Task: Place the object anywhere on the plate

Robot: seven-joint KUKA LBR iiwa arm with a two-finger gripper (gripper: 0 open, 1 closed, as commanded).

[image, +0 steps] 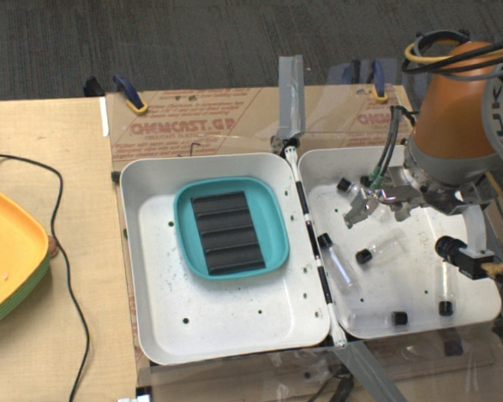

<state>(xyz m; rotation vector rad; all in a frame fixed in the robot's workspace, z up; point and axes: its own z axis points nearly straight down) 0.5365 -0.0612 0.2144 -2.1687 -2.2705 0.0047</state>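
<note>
A teal square plate (pixel 186 236) lies in the left white bin (pixel 157 318). A black ridged block (pixel 228 232) rests flat in the middle of the plate. My gripper (pixel 377 208) hangs over the upper part of the right bin (pixel 418 311), well to the right of the plate. Its metal fingers (pixel 355 213) are spread apart with nothing between them. Below the gripper, a clear vial with a black cap (pixel 377 251) lies on the right bin's floor. A second clear tube (pixel 337 265) lies near the divider.
Small black caps (pixel 400 318) are scattered in the right bin. A stack of yellow and green dishes (pixel 6 256) sits on the bench at far left, with a black cable (pixel 69 277) trailing beside it. Cardboard (pixel 194 122) and clamps stand behind the bins.
</note>
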